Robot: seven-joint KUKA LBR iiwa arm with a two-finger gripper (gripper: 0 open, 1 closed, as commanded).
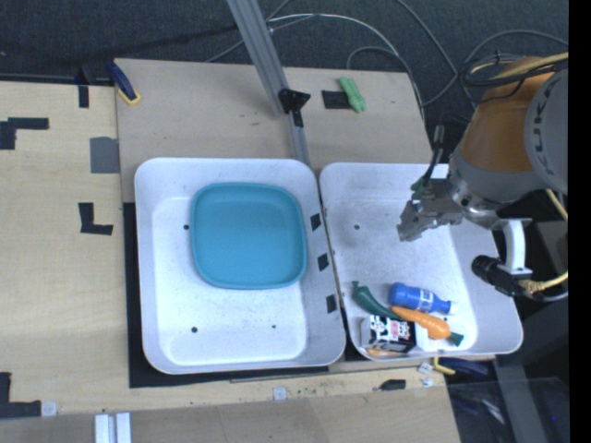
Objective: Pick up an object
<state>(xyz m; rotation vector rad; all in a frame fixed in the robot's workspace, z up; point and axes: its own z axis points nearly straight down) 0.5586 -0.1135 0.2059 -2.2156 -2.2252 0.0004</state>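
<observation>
Where hidden: gripper [417, 221] fingers seen from above, state cannot be told; small patterned item [388, 330] hard to identify.
Objects, right bin [369, 201]: four counted, near corner — blue bottle [417, 297], orange carrot [423, 321], green piece [363, 295].
Left bin [157, 247]: one blue plate [247, 235].
Surface: wooden bench [55, 238], cables [369, 26] behind.

Even, fairly bright overhead light washes the scene, the two white bins [157, 247] glowing almost blown out with soft glare, only faint shadows along their rims, while the whole picture stays a touch soft and grainy, the dark floor [111, 17] beyond the table [55, 247] murky.
</observation>
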